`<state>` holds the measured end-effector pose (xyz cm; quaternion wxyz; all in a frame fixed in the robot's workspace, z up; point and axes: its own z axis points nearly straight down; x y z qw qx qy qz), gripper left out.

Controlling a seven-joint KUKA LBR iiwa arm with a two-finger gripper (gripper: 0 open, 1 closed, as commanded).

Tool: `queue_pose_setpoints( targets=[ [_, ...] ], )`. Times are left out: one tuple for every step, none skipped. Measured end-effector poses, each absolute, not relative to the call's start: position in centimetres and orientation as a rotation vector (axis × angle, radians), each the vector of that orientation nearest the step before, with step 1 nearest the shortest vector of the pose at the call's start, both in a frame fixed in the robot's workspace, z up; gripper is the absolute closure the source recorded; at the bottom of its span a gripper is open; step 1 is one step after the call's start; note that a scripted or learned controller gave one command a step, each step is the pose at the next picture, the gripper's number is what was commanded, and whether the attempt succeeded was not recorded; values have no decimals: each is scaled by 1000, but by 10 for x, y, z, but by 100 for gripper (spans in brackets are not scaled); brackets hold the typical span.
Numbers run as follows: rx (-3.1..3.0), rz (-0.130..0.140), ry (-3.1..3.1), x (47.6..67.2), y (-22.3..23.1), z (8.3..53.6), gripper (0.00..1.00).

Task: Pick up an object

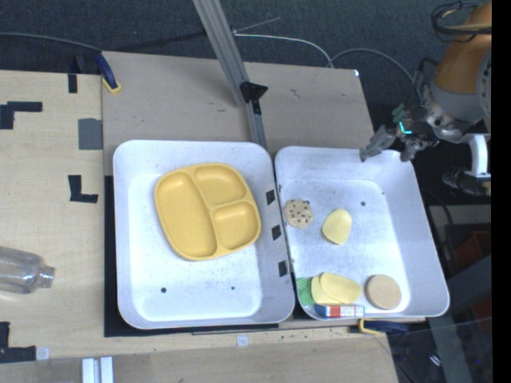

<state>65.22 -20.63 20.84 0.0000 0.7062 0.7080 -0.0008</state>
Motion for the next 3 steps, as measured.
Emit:
queue_pose_setpoints(
  targets=[
    [2216,-5,2225,653,-206,219,100],
    [2216,-9,2225,652,-206,218,0],
    [2221,-6,2224,641,-208,85,0]
  ],
)
